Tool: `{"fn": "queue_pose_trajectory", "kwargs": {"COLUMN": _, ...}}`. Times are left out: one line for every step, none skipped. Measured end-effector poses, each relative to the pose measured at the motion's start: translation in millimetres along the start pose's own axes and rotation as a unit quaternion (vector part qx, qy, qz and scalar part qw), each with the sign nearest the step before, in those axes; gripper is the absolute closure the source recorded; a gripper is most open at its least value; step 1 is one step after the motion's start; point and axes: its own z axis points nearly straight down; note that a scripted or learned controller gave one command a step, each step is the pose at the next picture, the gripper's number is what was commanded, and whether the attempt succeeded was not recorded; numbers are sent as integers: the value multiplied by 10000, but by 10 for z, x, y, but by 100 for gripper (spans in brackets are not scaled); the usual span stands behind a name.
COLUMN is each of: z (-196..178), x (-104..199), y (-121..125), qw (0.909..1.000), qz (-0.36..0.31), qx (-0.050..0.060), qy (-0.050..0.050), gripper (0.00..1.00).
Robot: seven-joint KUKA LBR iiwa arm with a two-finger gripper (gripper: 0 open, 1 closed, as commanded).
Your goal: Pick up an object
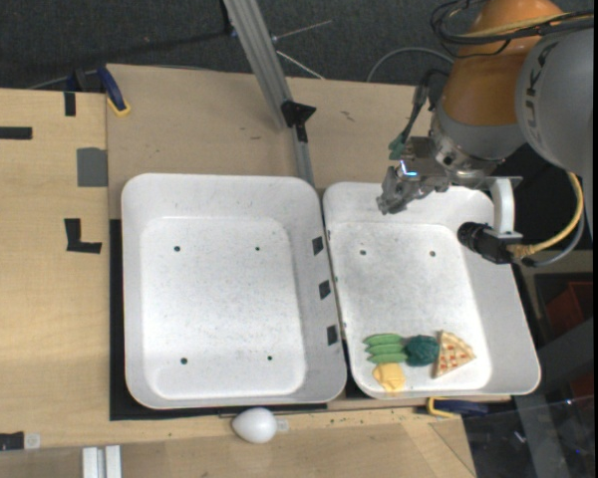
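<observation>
- Hovering over the far rim of the right bin (498, 297), the gripper (397, 195) is dark and foreshortened; whether it is open or closed cannot be told.
- Two white bins sit side by side; the left bin (219, 287) is the other.
- Four small objects cluster at the right bin's near edge: green pods (384, 345), a teal lump (420, 349), a yellow piece (389, 374), a pizza slice (451, 353).
- One white egg-like object (254, 425) lies on the bench.

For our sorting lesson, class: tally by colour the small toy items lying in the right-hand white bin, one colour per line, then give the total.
Light green ridged toy piece: 1
Dark teal lumpy toy piece: 1
Yellow toy piece: 1
Orange-and-cream pizza-slice toy: 1
Total: 4
</observation>
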Motion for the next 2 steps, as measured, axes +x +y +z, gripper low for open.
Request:
{"fn": "queue_pose_trajectory", "kwargs": {"z": 135, "x": 539, "y": -277, "qw": 10000, "qz": -5, "qx": 11, "qy": -1, "gripper": 100}}
{"fn": "queue_pose_trajectory", "kwargs": {"z": 261, "x": 960, "y": -517, "qw": 10000, "qz": -1, "qx": 10, "qy": -2, "gripper": 100}}
